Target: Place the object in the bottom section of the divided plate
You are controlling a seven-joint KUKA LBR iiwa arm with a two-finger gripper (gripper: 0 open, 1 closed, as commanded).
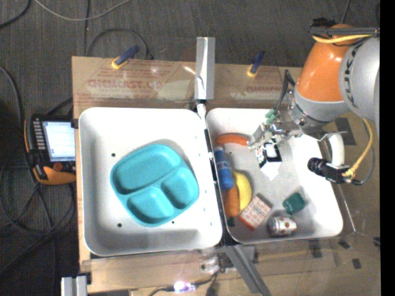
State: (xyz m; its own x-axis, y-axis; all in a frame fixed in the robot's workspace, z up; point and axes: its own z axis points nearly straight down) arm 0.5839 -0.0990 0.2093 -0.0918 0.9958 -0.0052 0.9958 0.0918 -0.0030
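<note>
Jaws' state unclear; gripper (266, 142) hovers over right bin (333, 224), its open floor beneath; plate (155, 183) apart.

My own wrist blocks the far corner of the right bin (336, 224), and my gripper (266, 142) is too small to read its fingers.

Legible markings: arm (364, 66), grey casing at right edge, large dark letters "KU", remainder cut off. Cardboard sheet (133, 84) behind the bins, faint reddish printed lettering, too blurred to read. Small box (255, 211) and can (282, 226), printed labels, illegible.
</note>
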